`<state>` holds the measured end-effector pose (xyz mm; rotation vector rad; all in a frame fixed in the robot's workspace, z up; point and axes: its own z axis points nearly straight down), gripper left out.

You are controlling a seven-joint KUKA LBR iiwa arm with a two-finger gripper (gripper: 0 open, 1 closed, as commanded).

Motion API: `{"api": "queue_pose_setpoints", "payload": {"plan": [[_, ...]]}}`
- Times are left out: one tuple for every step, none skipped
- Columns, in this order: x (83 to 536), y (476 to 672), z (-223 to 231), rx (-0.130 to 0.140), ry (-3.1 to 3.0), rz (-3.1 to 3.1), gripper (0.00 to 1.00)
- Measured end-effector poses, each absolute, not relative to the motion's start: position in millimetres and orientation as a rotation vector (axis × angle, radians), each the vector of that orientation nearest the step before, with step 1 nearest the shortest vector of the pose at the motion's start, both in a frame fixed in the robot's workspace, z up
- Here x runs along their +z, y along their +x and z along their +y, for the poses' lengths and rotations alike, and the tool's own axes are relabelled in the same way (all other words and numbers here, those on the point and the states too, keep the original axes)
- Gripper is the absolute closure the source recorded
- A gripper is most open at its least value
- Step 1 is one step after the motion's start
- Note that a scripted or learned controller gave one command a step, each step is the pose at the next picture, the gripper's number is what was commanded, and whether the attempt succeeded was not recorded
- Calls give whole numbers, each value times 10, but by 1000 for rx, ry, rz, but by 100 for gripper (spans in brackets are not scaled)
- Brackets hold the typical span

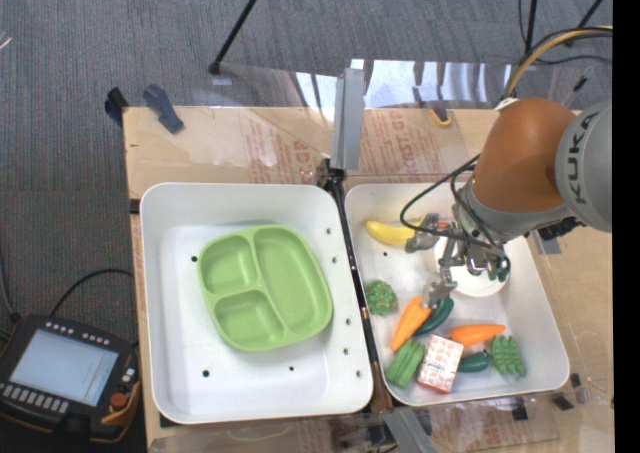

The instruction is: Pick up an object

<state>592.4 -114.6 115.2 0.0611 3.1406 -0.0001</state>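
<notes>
The fingers (438, 293) are hanging low over the right bin (553, 333), and I cannot tell how far apart they are standing or whether anything is between them, since the wrist hardware is crowding that spot. The nearest candidates are lying just below the fingers: a dark green vegetable (436, 316), touching or nearly touching the tips, and an orange carrot (409, 323) right beside it on the side toward the other bin. Both are lying with their long axes on a slant, running from under the fingers down and away toward the near rim, so a grasp across the narrow width looks like the sensible approach. A white round thing (478, 284) is sitting just beside the fingers on the arm's side, and a yellow banana (388, 232) is lying well beyond them toward the far rim. The bin floor is looking smooth and white, and the room is tight here. The left bin (170, 241), well apart, is carrying a green divided plate (265, 286) on the bench (230, 146).
</notes>
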Motion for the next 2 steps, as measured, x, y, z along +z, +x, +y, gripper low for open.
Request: {"api": "queue_pose_setpoints", "payload": {"plan": [[983,5585,-1032,-7,17,3122,0],[864,4855,-926,2,368,3124,0]]}}
